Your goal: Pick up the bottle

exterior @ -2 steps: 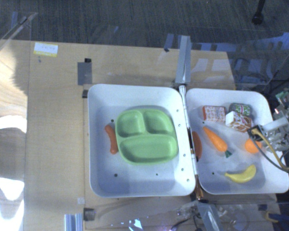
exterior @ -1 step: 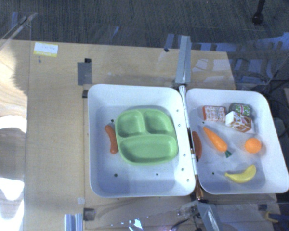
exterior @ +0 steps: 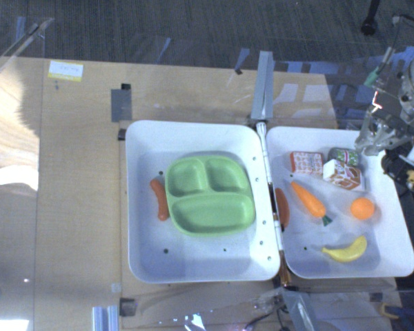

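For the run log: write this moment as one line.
gripper: over right bin, far right corner | bottle: lying in bin beside red box, apart from gripper | task: not yet done

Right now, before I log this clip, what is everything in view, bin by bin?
Left bin: one, white.
Divided plate: one, green, middle of the left bin.
Sausage: one, red-orange, left of the plate.
Right bin: one, white.
Carrot: one, orange, centre of the right bin.
Orange: one, orange, right of the carrot.
Banana: one, yellow, near side.
Small box: one, red and white, far side.
Carton-like pack: one, white, red and green, beside the box.
Gripper: one, metallic, over the right bin's far right corner.
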Controlling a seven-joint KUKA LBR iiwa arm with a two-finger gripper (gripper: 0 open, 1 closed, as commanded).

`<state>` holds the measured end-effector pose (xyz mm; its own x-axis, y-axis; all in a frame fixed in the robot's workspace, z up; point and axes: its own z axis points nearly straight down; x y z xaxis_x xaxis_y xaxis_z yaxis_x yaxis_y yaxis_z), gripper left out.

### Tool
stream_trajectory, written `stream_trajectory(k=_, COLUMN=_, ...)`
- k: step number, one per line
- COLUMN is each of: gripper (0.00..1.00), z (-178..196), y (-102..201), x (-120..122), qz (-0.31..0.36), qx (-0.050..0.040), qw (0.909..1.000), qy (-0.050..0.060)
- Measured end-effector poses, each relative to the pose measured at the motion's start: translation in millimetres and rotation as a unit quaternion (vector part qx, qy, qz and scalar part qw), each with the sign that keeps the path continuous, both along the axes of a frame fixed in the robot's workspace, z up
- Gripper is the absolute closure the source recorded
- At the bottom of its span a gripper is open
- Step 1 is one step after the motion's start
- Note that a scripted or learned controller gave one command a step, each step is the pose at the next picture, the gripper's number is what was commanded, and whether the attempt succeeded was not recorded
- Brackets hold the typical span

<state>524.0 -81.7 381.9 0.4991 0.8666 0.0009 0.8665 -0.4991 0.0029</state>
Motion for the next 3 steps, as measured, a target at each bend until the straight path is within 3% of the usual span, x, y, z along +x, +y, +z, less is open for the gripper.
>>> stream_trajectory(k=1, gripper=1.0, z=-141, y=-78, x=59, qz=0.056, qx=-0.0002, qw=0.9984, qy=0.0)
stream_trajectory(k=2, gripper=1.0, z=-280, y=-79, x=17, qz=0.357, qx=-0.0007, qw=0.9342, qy=0.0)
stream_trajectory(k=3, gripper=1.0, z=-292, y=-8, x=25, qz=0.58, qx=-0.0057, qw=0.8148, qy=-0.005)
